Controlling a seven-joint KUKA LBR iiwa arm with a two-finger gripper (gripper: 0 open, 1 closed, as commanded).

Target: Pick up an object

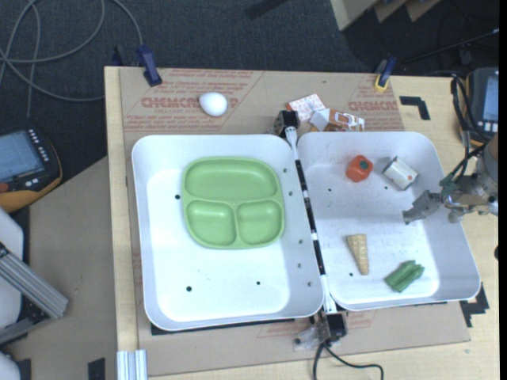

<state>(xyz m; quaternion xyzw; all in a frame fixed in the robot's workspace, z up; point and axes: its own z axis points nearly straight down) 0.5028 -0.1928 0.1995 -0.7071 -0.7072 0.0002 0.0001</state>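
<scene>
Gripper (421,207), entering from the right edge of the right bin (444,287): you see its dark fingers low over the bin floor, but whether they stand apart or together cannot be told at this size, and nothing is visibly between them. The step in hand reads as the approach; no object is yet lifted.

Candidate objects, all in the right bin: a small white block (399,173) just up and left of the gripper, the nearest thing to it; an orange-red piece with a green top (360,168) further left, near the block; a pale cone-shaped piece (359,253) lying toward the bin's middle; a green piece (404,276) near the front wall.

Left bin (150,212): holds a green divided tray (234,202). Behind the bins, on the bench board (182,97), lie a white egg-shaped item (212,103) and some small packets (325,115).

For the next move you would likely need to centre the gripper over one object, probably the white block, then descend and close.
</scene>
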